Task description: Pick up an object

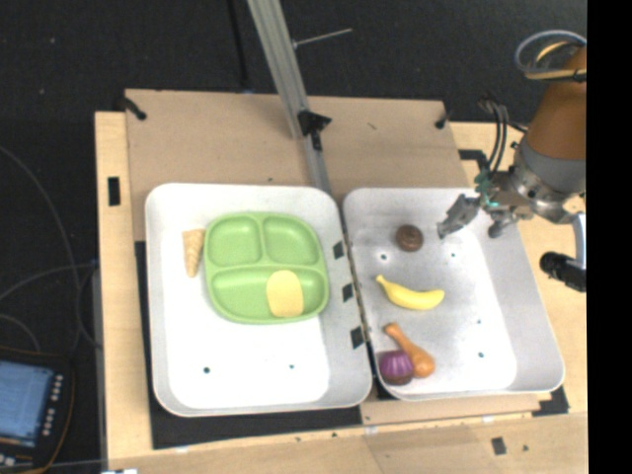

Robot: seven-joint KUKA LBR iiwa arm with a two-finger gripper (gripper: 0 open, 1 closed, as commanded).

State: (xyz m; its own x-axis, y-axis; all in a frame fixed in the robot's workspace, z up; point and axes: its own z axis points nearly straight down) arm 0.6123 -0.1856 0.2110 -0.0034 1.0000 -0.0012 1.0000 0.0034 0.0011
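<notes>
My gripper (477, 218) hangs over the far right part of the right bin (513, 294), fingers spread apart and open, with nothing between them. A small brown round object (409, 237) lies just left of it in that bin. Further toward the front lies a yellow banana (410, 295). Near the bin's front left corner sit a purple onion-like piece (396, 366) and an orange carrot-like piece (411, 350), touching each other.
The left bin (178, 363) holds a green divided plate (265, 267) with a yellow piece (284, 293) in its front compartment, and a tan cone (193, 250) beside the plate. A grey metal pole (286, 77) rises behind the bins.
</notes>
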